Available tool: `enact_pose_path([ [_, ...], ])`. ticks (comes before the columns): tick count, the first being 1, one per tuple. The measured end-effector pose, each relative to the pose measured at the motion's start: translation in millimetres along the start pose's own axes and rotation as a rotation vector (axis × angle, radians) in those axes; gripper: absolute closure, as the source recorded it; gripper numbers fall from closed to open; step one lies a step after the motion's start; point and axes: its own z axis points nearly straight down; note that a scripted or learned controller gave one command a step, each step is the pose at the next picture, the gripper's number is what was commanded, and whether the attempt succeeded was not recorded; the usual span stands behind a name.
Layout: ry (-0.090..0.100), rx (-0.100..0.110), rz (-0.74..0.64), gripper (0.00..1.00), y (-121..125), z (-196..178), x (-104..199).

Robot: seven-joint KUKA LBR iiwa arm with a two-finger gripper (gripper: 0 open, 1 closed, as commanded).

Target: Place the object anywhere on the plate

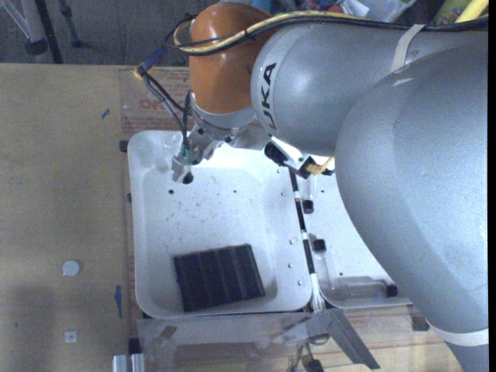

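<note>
Plate [217, 276] lies at six o'clock from your claw [184, 166], grip unreadable, so descend squarely over it.

Grey arm [372, 115], orange band [221, 53], black cables [167, 91]

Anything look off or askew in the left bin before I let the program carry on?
Small things only. The dark ridged slab lies skewed near the bin's front edge, not square to the walls. Dark specks dot the white floor, like scuffs or grit. The pincer hangs at the far corner, well apart from the slab.
</note>
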Motion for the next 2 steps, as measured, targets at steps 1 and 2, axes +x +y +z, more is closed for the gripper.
enact_pose_path([
  [1, -0.004, -0.006, -0.18, 1.0, 5, -43, -12],
  [2, 0.0, -0.001, -0.404, 1.0, 10, -18, -1],
])
